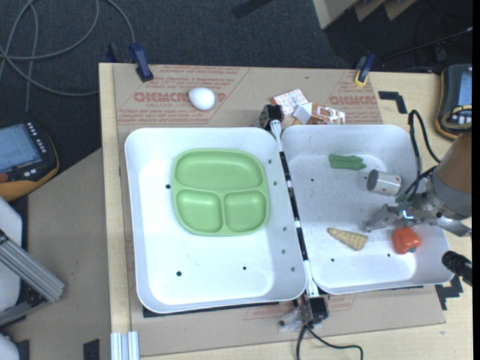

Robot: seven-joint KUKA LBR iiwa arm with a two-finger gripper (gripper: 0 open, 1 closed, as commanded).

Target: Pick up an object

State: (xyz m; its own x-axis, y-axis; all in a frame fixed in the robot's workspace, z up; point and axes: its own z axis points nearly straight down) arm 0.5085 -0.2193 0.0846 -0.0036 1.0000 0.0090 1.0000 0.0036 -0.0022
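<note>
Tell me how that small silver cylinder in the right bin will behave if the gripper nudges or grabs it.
The silver cylinder lies on its side on the flat floor of the right bin, so a sideways nudge would probably roll it. Its smooth, shiny surface suggests that it may slip between the fingers. It looks rigid, so it is unlikely to deform under the gripper, which sits just below it.

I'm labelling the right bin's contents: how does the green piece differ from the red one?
The green piece is elongated and flat-lying; the red piece is rounder and more compact. The green piece sits near the bin's far edge, apart from the gripper; the red piece lies right beside the gripper, toward the near edge. Both rest in the right bin, unheld.
</note>
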